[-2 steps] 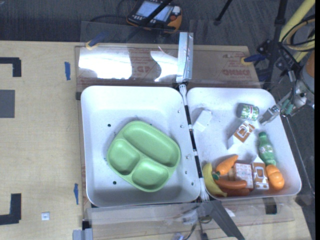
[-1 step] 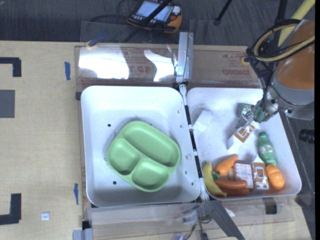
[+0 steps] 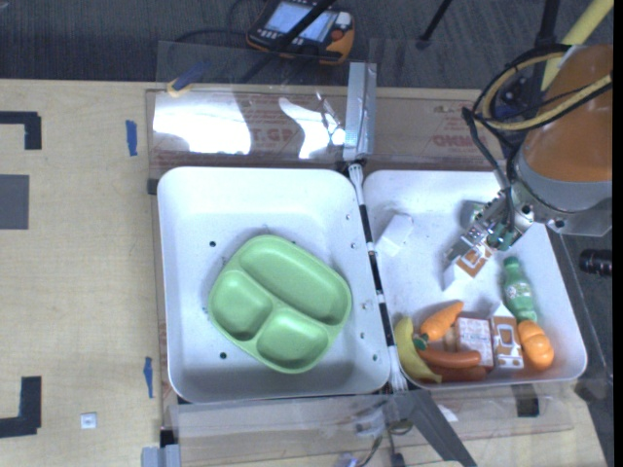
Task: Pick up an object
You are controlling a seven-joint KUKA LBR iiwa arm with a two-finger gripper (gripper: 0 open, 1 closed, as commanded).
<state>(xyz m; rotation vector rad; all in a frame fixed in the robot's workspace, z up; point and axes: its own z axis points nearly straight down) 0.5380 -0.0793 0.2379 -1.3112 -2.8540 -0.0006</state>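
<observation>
Green tray [image 3: 280,303] in left bin [image 3: 185,212]

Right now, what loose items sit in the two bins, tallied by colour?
Green: 2, the divided plate in the left bin and the bottle in the right bin.
Orange: 2, the carrot and the orange piece.
Yellow: 1, the banana.
Red: 1, the sausage.
White: 1, the carton.
Total: 7

surface [image 3: 78,261]: pale wood | left bin [image 3: 185,202], right bin [image 3: 569,290] touching side by side | blue tape [image 3: 131,136], black marks [image 3: 24,129]
</observation>
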